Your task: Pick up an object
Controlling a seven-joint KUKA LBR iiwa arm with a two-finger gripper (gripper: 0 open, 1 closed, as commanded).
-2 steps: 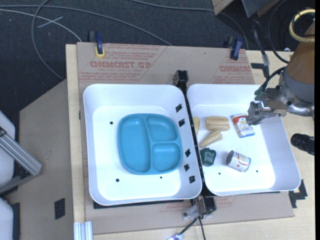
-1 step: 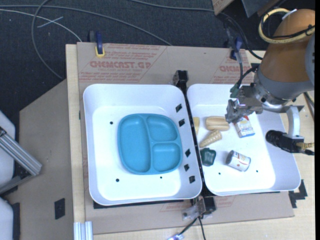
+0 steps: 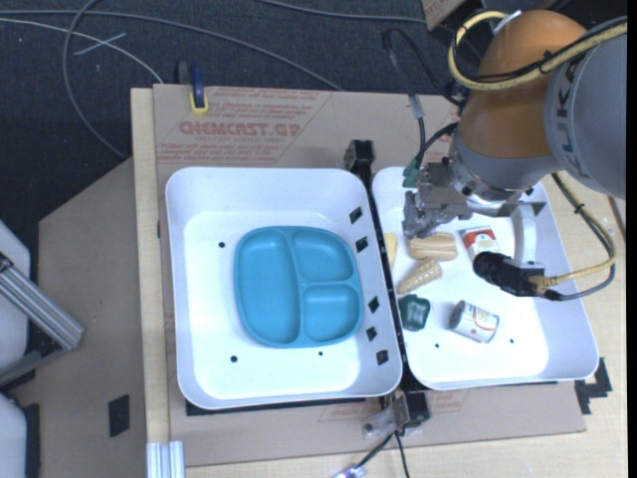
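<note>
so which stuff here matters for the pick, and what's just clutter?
Job:
pincer
tan pieces in right bin
small can
dark green item

Lying about:
blue divided plate in left bin
cables on the floor

Two white bins, one blue divided tray, two tan corn-like pieces, one can.

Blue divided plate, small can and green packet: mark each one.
Blue divided plate (image 3: pixel 297 285), camera view, the ridge between its compartments.
Small can (image 3: pixel 474 322), camera view, middle of its side.
Green packet (image 3: pixel 414 313), camera view, its top face.
</note>
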